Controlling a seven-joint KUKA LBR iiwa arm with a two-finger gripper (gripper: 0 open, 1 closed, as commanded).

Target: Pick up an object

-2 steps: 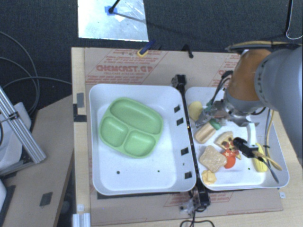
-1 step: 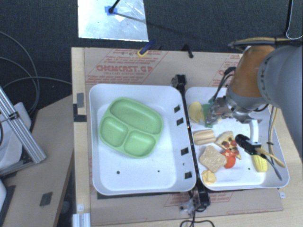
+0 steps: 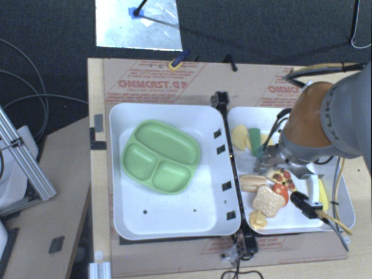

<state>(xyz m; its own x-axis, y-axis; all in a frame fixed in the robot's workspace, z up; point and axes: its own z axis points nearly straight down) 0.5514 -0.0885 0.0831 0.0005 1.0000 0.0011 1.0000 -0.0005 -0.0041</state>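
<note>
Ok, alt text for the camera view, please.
A grey arm with an orange band reaches from the right, its pincer low over toy food in the right bin: a cracker, a pizza slice, a green piece. The left bin holds a green divided plate.

Grey arm (image 3: 343,115) reaching from right, orange-banded wrist angled downward

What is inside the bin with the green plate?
The left bin holds just the green plate, lying flat with three hollows. Whatever lies under the plate is covered. The toy food is all in the right bin.
</note>
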